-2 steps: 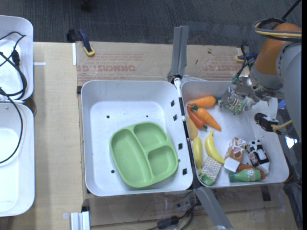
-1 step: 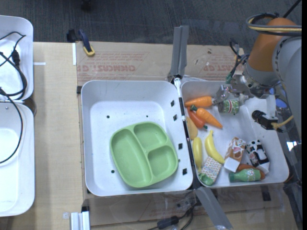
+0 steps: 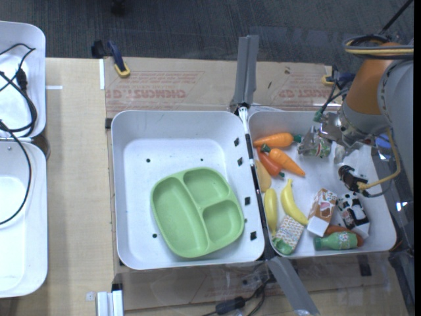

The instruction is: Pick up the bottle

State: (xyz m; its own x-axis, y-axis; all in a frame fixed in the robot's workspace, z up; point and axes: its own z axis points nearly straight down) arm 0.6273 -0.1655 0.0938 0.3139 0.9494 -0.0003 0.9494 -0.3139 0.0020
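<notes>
Nearest the lens, at the front wall of the right bin [image 3: 388, 237]: green bottle [image 3: 339, 241], down on its side, lengthwise along that wall, narrower end pointing toward the left bin [image 3: 125, 176]. Pale flowered label around the middle, glossy plastic body, apparently small and light. Hemmed in by a red item [image 3: 340, 229] touching its far side, a white-and-orange carton [image 3: 321, 209] and a black-and-white cow toy [image 3: 354, 210] just behind, and a speckled packet [image 3: 288, 233] near its narrow end.

At the far end of the same bin, well apart from the bottle: gripper [image 3: 321, 142], low over a crumpled, shiny wrapper-like object [image 3: 314, 147] beside two carrots [image 3: 284, 157]. Cannot tell how far open, nor whether anything is actually caught.

Judged as an early stage: approach not yet made on the right item, bottle untouched. Next move calls for travel from the far end of the bin to the front, a descent over the bottle's middle, and a closing line set across its width rather than along its length. Little room against the front wall and the red item, so likely to nudge neighbours or slip off the rounded side.

Elsewhere: two bananas [image 3: 287, 203] mid-bin, a green divided plate [image 3: 197, 210] in the left bin, both bins on a cardboard-covered tabletop [image 3: 171, 84].
</notes>
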